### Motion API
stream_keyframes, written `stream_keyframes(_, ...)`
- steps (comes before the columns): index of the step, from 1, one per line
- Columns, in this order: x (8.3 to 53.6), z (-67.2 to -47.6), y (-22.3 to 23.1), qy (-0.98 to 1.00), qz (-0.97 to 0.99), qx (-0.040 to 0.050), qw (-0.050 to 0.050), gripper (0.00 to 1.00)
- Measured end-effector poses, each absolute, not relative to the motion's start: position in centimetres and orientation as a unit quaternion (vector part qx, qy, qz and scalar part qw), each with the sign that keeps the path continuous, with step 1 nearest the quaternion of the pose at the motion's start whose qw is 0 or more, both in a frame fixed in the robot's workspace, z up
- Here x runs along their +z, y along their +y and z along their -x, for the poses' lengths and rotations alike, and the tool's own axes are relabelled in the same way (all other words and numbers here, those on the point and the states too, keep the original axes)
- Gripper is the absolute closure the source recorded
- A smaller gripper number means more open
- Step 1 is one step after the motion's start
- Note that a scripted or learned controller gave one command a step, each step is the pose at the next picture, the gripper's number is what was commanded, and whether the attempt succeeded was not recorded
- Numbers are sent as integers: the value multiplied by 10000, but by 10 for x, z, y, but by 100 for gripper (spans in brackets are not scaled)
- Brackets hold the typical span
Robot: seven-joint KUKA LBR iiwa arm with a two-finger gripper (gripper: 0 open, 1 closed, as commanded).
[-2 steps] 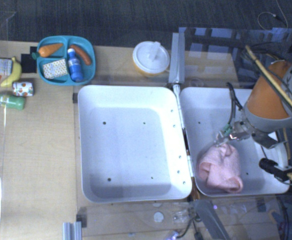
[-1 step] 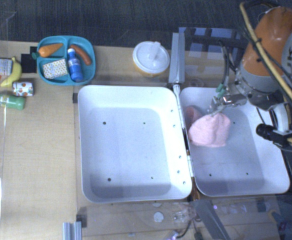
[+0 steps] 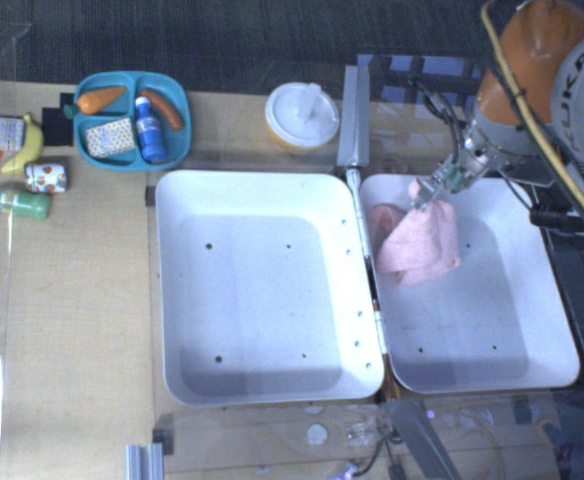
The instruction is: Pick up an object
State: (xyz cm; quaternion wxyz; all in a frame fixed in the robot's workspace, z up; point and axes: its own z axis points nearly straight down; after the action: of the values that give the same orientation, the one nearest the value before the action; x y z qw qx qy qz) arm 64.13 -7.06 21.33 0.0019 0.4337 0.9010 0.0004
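Camera view, looking down at a slant on two shallow white bins side by side on the counter (image 3: 82,298). We note the right bin (image 3: 492,363) holds the one thing worth taking: a pink cloth (image 3: 422,243), bunched in the far left part of that bin, close to the wall it shares with the left bin (image 3: 262,378). A darker pink fold shows at its left side.

The end effector (image 3: 442,183) reaches in from the right, tip at the cloth's far upper corner. The cloth appears drawn up to a peak there, and we judge the fingers to be pinched together on that corner, though the tips are small and partly blurred. Most of the cloth's bulk looks to rest on the bin floor.

Handling, as we judge it: light, soft, limp. It will drape and swing rather than hold shape, and it cannot break. The risk is a thin pinch slipping off a single layer. The better hold would be a gathered fold or the thick middle, not a bare edge. A slow straight lift should keep it from snagging on the bin wall.

Beyond the bins, far left on the counter: a blue divided tray (image 3: 177,103) with toy foods, and a white lidded tub (image 3: 302,115).
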Motion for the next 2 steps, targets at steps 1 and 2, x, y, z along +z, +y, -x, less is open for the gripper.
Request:
stream_keyframes(1, 185, -665, -109, 9166, -3998, 5, 30, 100)
stream_keyframes(2, 199, -640, -85, 8949, -4463, 10, 22, 100)
